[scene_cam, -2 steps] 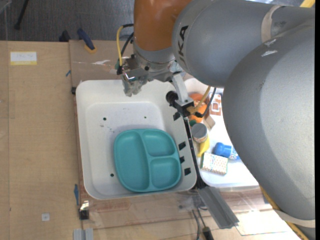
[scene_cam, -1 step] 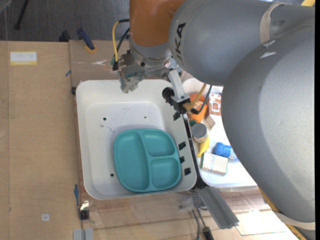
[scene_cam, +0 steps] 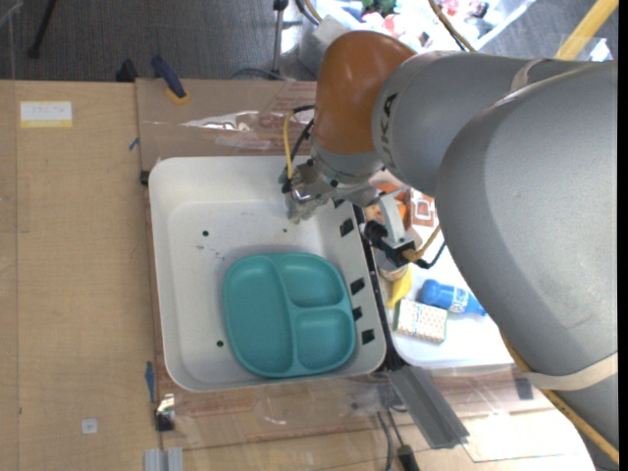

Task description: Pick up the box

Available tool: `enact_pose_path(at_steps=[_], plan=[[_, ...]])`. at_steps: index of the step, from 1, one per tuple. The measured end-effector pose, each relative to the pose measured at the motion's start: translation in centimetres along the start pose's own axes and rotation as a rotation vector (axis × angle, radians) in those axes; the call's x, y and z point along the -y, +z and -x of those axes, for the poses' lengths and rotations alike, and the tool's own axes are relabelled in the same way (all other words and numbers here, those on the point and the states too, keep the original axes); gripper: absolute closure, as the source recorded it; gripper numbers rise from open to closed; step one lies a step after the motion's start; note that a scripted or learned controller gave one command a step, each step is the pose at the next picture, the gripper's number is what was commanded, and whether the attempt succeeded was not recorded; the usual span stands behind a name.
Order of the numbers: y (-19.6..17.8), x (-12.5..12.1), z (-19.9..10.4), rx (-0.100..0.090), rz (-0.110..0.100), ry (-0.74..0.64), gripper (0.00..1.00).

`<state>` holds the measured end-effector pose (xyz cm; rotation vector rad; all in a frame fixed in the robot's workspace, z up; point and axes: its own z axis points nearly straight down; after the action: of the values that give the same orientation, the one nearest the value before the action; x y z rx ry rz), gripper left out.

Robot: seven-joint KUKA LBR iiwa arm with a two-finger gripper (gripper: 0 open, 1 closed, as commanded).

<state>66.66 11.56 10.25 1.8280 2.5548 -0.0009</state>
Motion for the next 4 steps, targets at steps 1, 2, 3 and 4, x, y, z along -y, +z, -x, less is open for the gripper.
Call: enact_pose_path(at_steps=[1, 2, 3, 4], plan=[[1.6, 1.0, 1.0, -0.002, 0.000, 0.090, 1.00], [-7.6, -0.8, -2.3, 0.000, 0.005, 0.037, 1.00], [1.3, 0.5, -7.8, -0.001, 0.005, 0.010, 1.00], [-12.2, 0.2, -9.9, -0.001, 0.005, 0.186, 1.00]])
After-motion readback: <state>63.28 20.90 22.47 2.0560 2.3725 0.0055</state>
